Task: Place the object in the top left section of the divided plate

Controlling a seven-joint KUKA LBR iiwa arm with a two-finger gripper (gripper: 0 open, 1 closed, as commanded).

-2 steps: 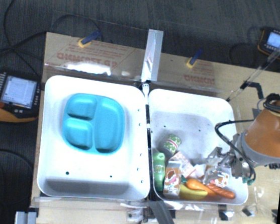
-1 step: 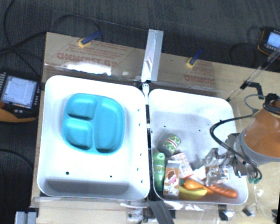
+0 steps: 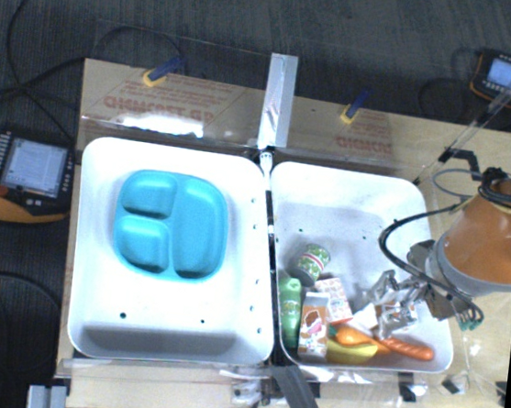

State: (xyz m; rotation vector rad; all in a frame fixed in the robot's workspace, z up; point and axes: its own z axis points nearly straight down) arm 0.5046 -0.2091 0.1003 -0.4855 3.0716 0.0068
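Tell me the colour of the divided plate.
Light blue; the plate shows in the camera view, in the left bin.

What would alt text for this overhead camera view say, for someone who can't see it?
A robot arm's hand hangs low in the right white bin over a heap of toy food, including a carrot and a banana. The left white bin holds a blue divided plate, nothing on it.

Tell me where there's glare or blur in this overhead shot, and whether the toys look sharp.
Camera view: glare whitens the clear panel behind the left bin; the blue divided plate is evenly lit; the toys are soft, with their labels unreadable; the claw blurs into clutter.
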